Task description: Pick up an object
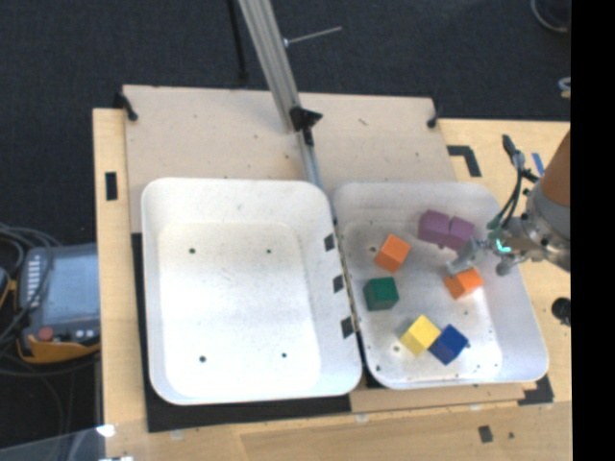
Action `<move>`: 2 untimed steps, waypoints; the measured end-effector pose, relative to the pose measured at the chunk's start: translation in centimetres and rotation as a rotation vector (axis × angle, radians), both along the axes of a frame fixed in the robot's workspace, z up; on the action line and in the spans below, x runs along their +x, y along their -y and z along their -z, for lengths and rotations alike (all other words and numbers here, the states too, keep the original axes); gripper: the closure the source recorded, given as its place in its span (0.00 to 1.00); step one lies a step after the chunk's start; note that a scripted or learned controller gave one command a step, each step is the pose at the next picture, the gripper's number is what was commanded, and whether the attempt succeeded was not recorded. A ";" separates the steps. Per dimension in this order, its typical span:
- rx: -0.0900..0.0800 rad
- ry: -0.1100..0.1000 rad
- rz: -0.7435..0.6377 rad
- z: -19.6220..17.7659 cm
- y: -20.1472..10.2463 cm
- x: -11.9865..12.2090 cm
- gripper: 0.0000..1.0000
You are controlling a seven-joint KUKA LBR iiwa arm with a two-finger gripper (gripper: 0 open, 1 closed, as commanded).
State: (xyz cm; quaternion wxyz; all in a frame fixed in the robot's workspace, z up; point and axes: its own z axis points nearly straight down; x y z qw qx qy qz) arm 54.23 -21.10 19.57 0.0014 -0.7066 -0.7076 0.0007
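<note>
The hand (478, 260) is hovering right over the orange block (464, 282) in the right bin (519, 353); its grip state's unclear.

Matt white bins (240, 195), seemingly plastic, sit on a pale wood-like bench (375, 123) with a ribbed metal rail (269, 41).

From my feed, I see a pale wooden bench (110, 286) standing on a dark carpeted floor (115, 27). A lighter board (211, 133) lies across its far half. A metal rail (271, 51) slants up from it. Left of the bench sits a small screen unit (60, 291) with cables (14, 243).
</note>
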 end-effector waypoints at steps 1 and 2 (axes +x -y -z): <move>-0.002 0.004 -0.001 -0.2 0.0 0.1 0.00; -0.003 0.004 0.000 5.6 -0.1 0.8 0.00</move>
